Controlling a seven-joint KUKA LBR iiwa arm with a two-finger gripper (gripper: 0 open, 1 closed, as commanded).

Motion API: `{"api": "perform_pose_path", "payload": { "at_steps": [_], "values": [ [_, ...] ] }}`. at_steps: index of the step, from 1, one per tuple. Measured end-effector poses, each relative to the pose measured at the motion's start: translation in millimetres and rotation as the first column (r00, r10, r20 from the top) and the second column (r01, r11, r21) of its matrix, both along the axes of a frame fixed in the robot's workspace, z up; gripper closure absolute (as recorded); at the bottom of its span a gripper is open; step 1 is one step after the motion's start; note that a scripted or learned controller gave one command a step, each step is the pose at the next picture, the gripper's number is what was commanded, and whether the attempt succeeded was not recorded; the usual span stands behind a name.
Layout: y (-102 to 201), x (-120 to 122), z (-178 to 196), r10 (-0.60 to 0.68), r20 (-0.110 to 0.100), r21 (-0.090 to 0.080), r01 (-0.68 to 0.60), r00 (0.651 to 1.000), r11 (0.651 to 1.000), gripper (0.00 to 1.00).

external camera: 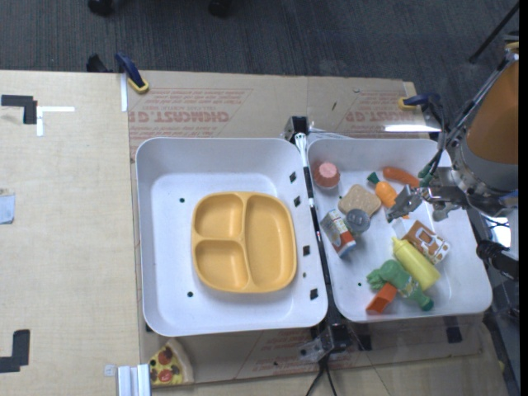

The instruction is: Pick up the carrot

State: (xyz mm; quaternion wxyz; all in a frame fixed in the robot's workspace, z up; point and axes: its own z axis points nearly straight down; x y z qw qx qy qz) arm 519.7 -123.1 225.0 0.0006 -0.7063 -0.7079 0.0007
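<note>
In the right bin (470, 295), my gripper (406, 202) hangs beside the carrot (385, 193); grip state unclear, pickup pending.

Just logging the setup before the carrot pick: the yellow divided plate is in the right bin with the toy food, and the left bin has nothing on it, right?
Not quite. The camera view shows the yellow divided plate in the left bin; the toy food, including the carrot, lies in the right bin.

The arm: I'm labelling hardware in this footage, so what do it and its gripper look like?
The arm comes in as a bulky rounded body with a broad orange band and grey below it. Thin dark cables run along its upper side. The gripper is small, grey metal, with slender fingers and a boxy mount.
</note>
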Motion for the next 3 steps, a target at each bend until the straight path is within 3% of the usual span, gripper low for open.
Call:
{"api": "perform_pose_path", "payload": {
  "at_steps": [1, 2, 3],
  "values": [
    [19.0, 56.3, -66.1, -0.133, 0.001, -0.001, 0.133, 0.991, 0.991, 0.00],
    [-22.9, 75.0, -131.7, -0.217, 0.005, -0.002, 0.217, 0.976, 0.976, 0.00],
    [-22.9, 75.7, -122.4, -0.217, 0.004, 0.000, 0.217, 0.976, 0.976, 1.00]
  ]
}}
